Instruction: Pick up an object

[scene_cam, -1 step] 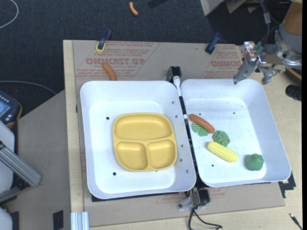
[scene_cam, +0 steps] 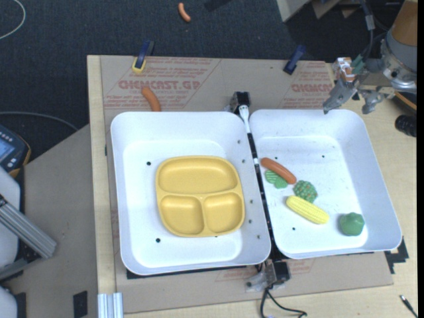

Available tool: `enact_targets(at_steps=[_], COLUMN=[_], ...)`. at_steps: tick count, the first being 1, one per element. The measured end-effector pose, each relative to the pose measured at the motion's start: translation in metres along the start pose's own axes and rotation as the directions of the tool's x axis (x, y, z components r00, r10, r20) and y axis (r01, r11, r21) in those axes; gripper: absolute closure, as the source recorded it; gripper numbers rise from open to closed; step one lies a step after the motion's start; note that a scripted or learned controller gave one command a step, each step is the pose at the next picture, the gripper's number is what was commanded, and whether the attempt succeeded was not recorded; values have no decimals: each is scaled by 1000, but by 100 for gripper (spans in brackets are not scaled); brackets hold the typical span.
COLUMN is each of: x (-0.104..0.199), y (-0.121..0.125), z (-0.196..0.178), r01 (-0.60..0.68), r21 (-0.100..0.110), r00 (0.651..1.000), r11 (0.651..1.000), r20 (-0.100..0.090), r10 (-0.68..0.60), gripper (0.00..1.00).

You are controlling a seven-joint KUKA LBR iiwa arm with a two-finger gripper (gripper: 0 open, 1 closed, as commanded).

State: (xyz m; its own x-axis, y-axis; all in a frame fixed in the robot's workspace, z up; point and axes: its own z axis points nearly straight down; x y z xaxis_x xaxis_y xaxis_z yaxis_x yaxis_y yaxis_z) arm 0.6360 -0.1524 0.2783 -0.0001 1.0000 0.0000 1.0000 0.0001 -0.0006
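Cardboard-topped worktop (scene_cam: 199, 78): small yellow plastic toy corn cob (scene_cam: 307, 211), judged light, stiff and slick, best pinched across its middle, lay in right-hand white bin (scene_cam: 377, 171); claw (scene_cam: 349, 93) hovered apart, opening unclear.

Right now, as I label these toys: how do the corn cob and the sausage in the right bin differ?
The corn cob is yellow and bumpy; the sausage is orange-red and smooth. The corn cob looks thicker, the sausage slimmer. The sausage lies nearer the divider between the bins; the corn cob sits nearer the bin's middle. Both lie flat, slanting the same way.
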Motion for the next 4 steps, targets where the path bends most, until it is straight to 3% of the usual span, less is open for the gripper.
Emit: enact_targets(at_steps=[4], x=[1], y=[7], z=[189], r01=[1], r21=[6], r00=[1000], r11=[1000], r20=[-1], r10=[-1], gripper=[0])
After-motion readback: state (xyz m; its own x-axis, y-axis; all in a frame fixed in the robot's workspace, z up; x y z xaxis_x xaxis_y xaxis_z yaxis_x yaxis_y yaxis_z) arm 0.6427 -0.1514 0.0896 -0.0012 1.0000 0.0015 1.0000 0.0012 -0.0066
